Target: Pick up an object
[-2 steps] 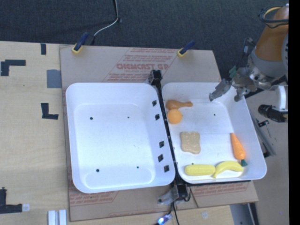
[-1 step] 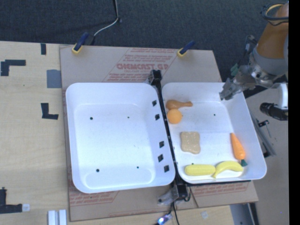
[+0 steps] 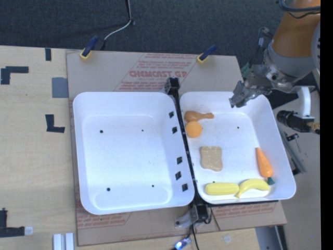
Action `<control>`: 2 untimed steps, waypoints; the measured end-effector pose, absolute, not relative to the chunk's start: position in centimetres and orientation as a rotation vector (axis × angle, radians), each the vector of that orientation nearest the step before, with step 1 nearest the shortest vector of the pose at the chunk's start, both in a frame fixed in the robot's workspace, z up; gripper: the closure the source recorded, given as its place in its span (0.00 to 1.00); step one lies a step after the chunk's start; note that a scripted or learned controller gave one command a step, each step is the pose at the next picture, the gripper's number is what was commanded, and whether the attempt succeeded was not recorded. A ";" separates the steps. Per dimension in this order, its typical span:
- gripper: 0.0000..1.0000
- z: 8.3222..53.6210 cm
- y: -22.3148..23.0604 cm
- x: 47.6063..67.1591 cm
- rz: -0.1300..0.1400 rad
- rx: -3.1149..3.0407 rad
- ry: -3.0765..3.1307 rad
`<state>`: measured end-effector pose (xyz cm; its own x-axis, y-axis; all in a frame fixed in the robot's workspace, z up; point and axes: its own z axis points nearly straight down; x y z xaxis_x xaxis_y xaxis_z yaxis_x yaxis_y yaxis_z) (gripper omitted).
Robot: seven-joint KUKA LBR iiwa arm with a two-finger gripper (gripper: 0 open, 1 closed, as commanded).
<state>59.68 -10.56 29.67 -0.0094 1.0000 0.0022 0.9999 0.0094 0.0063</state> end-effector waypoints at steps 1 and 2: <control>1.00 30.9 -3.5 54.5 0.001 2.215 2.233; 1.00 32.2 1.6 52.0 0.001 2.215 2.231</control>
